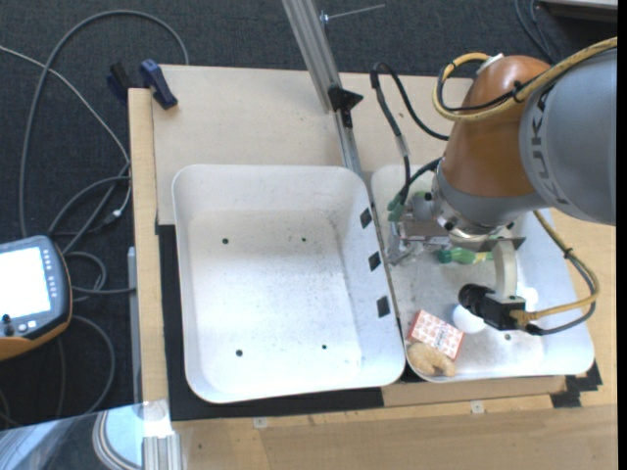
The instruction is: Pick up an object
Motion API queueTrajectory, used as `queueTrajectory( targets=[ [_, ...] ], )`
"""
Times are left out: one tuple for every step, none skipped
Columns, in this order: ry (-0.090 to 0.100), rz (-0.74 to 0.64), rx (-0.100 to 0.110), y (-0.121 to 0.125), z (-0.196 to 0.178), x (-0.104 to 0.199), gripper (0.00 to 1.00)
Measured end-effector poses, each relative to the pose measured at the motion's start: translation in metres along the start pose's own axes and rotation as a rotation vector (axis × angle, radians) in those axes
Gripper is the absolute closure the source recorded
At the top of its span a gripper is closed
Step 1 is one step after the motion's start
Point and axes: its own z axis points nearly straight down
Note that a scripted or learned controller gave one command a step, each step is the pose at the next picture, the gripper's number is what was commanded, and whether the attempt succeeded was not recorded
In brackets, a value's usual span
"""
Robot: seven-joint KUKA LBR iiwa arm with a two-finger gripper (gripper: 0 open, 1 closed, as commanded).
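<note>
1 red-checked packet point(436, 333) in the right bin point(544, 346), apart from the hand point(404, 246)

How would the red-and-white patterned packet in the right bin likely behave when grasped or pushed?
The red-and-white patterned packet looks flat and small, so probably light and unlikely to roll. It seems to rest against a tan rounded object, so a push may tip it.

Left bin point(274, 262) floor open; right bin point(549, 346) crowded.
The arm point(500, 155) covers the right bin's far half. A checked packet point(436, 333), tan lump point(431, 360) and white ball point(464, 319) crowd its near left corner. A slanted metal pole point(313, 37) crosses the bins' shared far edge.
</note>
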Motion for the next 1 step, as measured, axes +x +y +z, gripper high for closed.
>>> queueTrajectory(
  targets=[
    [-0.001,0.0,-0.005,0.0008,-0.0148,0.0572,1.0]
  ],
)
